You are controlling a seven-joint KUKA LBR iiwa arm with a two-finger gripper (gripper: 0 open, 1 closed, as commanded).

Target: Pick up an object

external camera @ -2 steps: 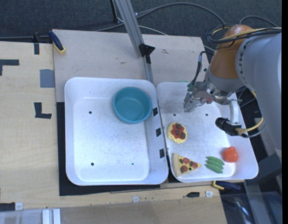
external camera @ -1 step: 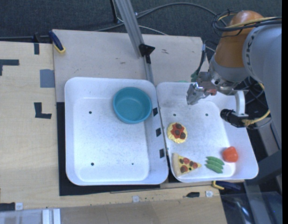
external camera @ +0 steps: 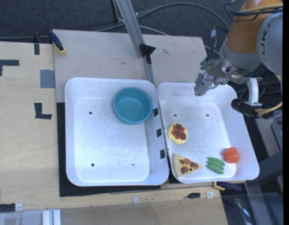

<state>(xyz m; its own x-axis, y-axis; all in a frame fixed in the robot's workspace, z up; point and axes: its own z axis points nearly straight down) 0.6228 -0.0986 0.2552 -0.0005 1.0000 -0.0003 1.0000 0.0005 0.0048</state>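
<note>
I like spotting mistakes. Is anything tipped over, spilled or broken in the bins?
Nothing stands out. The blue bowl sits upright in the left bin. The toy foods lie apart in the right bin, none spilled. The gripper hovers above the right bin's far edge.

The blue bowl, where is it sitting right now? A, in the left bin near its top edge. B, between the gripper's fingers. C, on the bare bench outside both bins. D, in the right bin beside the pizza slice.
A: the blue bowl rests inside the left bin, up near its far rim, apart from the gripper over the right bin.
</note>
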